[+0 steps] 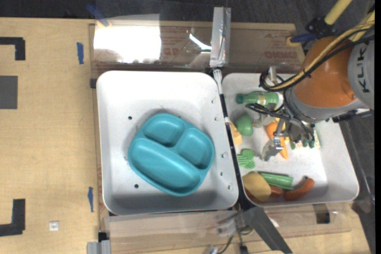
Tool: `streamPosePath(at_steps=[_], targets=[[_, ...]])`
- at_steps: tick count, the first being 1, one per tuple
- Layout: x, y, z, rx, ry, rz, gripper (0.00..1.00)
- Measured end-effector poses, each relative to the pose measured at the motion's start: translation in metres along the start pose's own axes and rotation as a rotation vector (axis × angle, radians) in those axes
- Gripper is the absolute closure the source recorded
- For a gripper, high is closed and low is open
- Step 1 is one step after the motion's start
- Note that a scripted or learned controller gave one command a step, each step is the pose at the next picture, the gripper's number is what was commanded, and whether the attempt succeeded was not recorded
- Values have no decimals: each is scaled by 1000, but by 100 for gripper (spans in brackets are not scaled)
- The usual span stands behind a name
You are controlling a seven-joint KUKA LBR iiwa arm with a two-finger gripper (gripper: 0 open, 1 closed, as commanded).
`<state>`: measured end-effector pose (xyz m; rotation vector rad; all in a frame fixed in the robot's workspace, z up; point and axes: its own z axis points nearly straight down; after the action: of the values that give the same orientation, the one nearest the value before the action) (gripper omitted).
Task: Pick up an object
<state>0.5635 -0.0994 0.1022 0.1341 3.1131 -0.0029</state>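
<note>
Two white bins sit side by side on the worktop (47,146). The left bin (113,92) holds a teal divided plate (171,153). The right bin (345,175) holds mixed toy food: a green bottle (260,97), a potato (257,185), a red sausage (296,188). The arm's orange band (324,77) hangs over the right bin, and the tool (275,146) is low among the orange and green pieces there

Teal plate (171,153), white bins (113,128)
</note>
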Motion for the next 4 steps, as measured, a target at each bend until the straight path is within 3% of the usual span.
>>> streamPosePath(at_steps=[1,2,3,4], targets=[[-7,-4,13,-1,14,144,0],[-12,-4,-1,-1,-2,143,100],[-11,-4,0,-1,0,143,0],[-29,-17,14,0,15,126,0]])
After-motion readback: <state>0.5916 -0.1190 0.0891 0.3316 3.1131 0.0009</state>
